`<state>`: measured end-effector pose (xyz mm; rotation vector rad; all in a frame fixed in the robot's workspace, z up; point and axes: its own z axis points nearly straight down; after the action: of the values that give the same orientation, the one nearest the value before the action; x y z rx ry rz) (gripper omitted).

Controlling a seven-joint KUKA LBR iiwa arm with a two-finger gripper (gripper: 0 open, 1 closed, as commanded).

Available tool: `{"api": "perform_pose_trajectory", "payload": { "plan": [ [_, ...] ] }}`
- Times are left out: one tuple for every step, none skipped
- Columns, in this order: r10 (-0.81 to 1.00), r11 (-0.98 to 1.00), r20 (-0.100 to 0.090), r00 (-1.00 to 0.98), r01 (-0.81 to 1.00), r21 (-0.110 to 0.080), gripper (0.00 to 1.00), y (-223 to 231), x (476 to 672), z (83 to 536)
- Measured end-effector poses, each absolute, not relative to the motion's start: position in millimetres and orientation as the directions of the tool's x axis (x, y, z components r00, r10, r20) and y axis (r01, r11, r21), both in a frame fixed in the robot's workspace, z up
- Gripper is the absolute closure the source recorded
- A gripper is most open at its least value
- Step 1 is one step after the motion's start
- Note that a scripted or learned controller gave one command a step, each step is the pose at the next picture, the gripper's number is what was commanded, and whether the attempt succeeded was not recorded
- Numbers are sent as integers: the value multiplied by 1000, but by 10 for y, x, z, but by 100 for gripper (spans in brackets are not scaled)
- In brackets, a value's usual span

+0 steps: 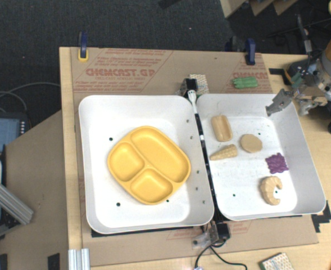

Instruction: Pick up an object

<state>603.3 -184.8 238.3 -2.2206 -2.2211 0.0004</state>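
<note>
Pincer [277,104] hangs over the far right corner of the right bin [300,204]; we can't tell its state from this angle, and we see nothing carried under it.

We'd take the nearest item as the likely target, though the task names none. That is the tan oblong piece [221,127], to the pincer's left and a bit nearer the camera. Its long axis runs roughly front-to-back, tilted slightly, so closing across the narrow width looks the sensible approach, in our judgement. It looks smooth and rounded, bread-roll shaped, prob. molded plastic.

Next out, directly nearer the camera from the pincer: a round tan disc [251,143], low and flat. Just left of the disc is a tan cone [224,152], lying on its side w/ a ridged surface. Farther toward the camera sits a purple bumpy cluster [276,162], then a curled tan piece [271,190], croissant-like, well apart from the pincer.

Far left of the pincer, the left bin [92,151] carries a yellow divided plate [148,165], glossy, three compartments. A green object [245,83] lies on the board outside the bins, left of the pincer.
</note>
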Motion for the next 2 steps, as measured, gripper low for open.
{"api": "perform_pose_trajectory", "payload": {
  "plan": [
    [1000, 4, 4, -4, 1000, -8, 0, -1475, 6273, 1082],
    [1000, -1, 2, 1, 1000, -6, 0, -1526, 5977, 828]
  ]
}}
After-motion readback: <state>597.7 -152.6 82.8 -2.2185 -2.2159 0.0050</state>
